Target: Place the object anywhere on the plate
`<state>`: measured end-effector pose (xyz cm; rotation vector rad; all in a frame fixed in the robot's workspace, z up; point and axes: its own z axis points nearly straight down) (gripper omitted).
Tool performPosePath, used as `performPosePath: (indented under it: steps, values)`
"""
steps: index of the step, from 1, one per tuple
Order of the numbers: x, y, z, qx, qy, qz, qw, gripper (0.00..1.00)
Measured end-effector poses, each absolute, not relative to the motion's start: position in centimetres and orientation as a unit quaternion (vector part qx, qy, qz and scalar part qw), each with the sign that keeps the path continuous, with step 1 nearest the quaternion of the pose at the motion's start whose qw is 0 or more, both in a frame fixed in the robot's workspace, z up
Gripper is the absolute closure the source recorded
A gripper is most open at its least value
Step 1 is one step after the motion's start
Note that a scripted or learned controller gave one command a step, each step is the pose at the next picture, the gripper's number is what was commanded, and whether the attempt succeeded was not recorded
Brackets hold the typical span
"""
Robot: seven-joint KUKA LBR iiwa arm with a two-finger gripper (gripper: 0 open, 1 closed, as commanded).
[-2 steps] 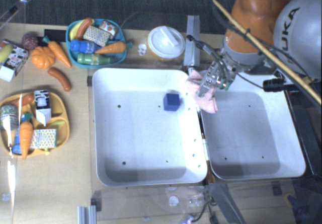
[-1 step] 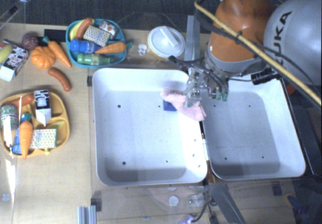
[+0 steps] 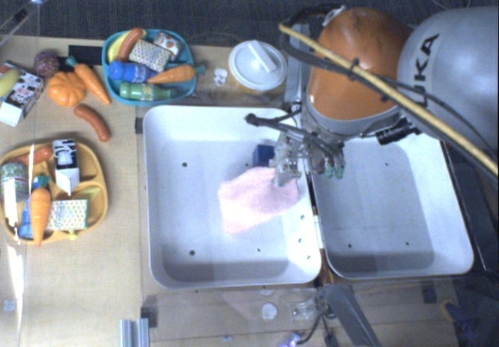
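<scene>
A pale pink plate [image 3: 256, 199] lies in the left white bin [image 3: 183, 221], toward its right side. Just beyond the plate's far edge sits a small dark blue object [image 3: 263, 154], partly covered by the arm's wrist. My gripper [image 3: 285, 171] hangs over the plate's upper right corner, right beside the blue object and close to the wall between the two bins. The orange band and grey body of the arm hide most of what is behind it.
The right white bin [image 3: 398, 221] lies under the arm. Outside the bins on the left stand a blue bowl [image 3: 148, 65] and a yellow dish [image 3: 54, 191] of toy food, plus loose toy vegetables [image 3: 78, 88]. A white round lid [image 3: 257, 65] sits behind the left bin.
</scene>
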<state>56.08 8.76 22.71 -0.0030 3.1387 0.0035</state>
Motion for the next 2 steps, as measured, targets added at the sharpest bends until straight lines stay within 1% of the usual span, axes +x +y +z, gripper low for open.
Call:
performPosePath:
  steps: [1,2]
  values:
    - [53.4,12.9,21.7,-0.002,1.0,0.0011,0.001,1.0]
    - [49.8,16.5,22.4,-0.002,1.0,0.0011,0.001,1.0]
